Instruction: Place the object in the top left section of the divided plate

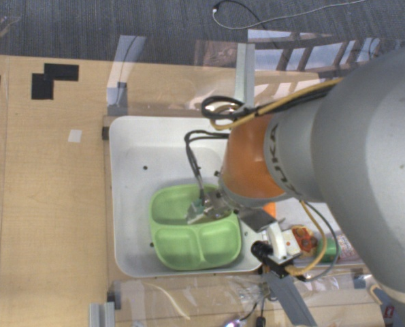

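A green divided plate [188, 240] lies in the front part of the left white bin [131, 182]. The grey arm with its orange band [253, 165] reaches in from the right and hangs over the plate's far right part. My gripper [205, 210] is low over the plate's upper section, near the divider. A small pale shape shows at its tip, too blurred to name. The arm's bulk hides the plate's far right corner.
The right bin is mostly covered by the arm; an orange and a green object [304, 240] peek out beneath it at the front. Black cables [192, 155] loop from the wrist over the left bin. Wooden bench stretches to the left.
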`<state>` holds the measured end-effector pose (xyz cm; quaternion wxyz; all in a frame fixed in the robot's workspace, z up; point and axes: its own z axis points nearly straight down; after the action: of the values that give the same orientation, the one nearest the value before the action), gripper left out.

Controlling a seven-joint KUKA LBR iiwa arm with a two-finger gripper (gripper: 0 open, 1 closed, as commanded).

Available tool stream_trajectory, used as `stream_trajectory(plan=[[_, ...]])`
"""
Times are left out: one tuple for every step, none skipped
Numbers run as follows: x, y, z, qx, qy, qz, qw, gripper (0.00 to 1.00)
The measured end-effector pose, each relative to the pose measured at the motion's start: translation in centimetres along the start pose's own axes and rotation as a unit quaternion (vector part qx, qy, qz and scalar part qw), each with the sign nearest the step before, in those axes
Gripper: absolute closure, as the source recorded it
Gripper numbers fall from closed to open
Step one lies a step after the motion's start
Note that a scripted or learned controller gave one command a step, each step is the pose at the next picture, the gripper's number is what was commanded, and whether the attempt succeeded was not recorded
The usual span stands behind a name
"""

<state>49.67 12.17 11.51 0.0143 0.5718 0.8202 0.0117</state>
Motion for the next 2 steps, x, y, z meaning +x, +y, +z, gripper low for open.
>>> stream_trajectory(plan=[[5.3,2.9,1.8,-0.005,0.002,-0.057,0.9984,0.0],[5.5,3.0,0.7,-0.003,0.005,-0.058,0.9983,1.0]])
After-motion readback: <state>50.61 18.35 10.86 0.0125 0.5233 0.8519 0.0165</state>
